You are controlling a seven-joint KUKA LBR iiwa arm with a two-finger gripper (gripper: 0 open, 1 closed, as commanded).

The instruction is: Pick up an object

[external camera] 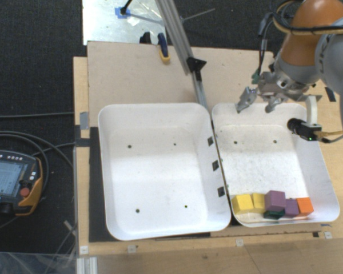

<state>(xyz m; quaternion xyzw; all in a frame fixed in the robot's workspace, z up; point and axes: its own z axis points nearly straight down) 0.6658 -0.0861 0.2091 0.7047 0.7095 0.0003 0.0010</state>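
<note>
Several small blocks lie along the near wall of the right bin (317, 170): a yellow block (243, 203), a second yellow piece (258, 200), a purple block (276, 199), a dark green block (274, 213), a smaller purple block (291, 208) and an orange block (304, 205). My gripper (257, 103) hangs above the far edge of the right bin, well away from the blocks. Its two fingers stand spread apart, open, with nothing between them.
The left bin (160, 170) lies beside the right one, sharing a middle rim with black clips. A slanted metal pole (180, 36) crosses the back of the bench. A teach pendant (11, 178) lies off the bench at the left.
</note>
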